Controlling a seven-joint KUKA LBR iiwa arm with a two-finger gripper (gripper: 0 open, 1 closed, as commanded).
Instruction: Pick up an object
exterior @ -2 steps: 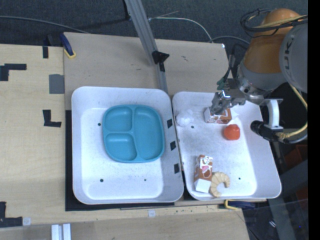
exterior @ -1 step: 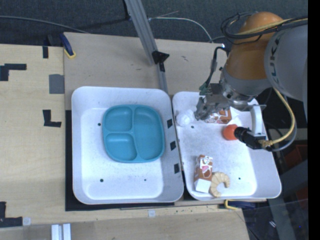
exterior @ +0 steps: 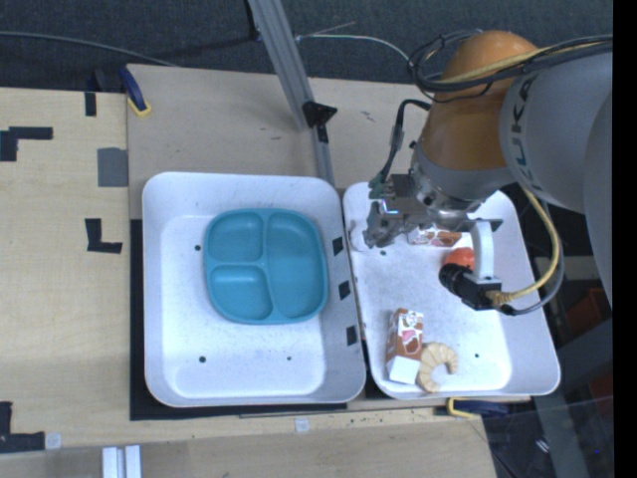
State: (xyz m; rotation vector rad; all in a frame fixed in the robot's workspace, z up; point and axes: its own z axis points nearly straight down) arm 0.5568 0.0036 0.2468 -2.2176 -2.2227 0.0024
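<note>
My gripper [exterior: 382, 229] hangs over the far left part of the right bin [exterior: 532, 361], close to its inner wall, below the orange band [exterior: 476, 98] of the arm. A small red object [exterior: 458, 258] lies just right of it, partly under the wrist. A white and red item [exterior: 435, 235] peeks out from beneath the wrist. Toward the bin's near edge lie a brown and white packet [exterior: 404, 335] and a tan croissant [exterior: 438, 363], touching each other. Nothing shows in the gripper.
The left bin [exterior: 174, 366] holds a blue divided plate [exterior: 266, 266]. A grey metal pole [exterior: 289, 58] slants in from the top to the bins' far edge. A yellow cable [exterior: 542, 267] and a black connector [exterior: 476, 289] hang off the arm over the right bin.
</note>
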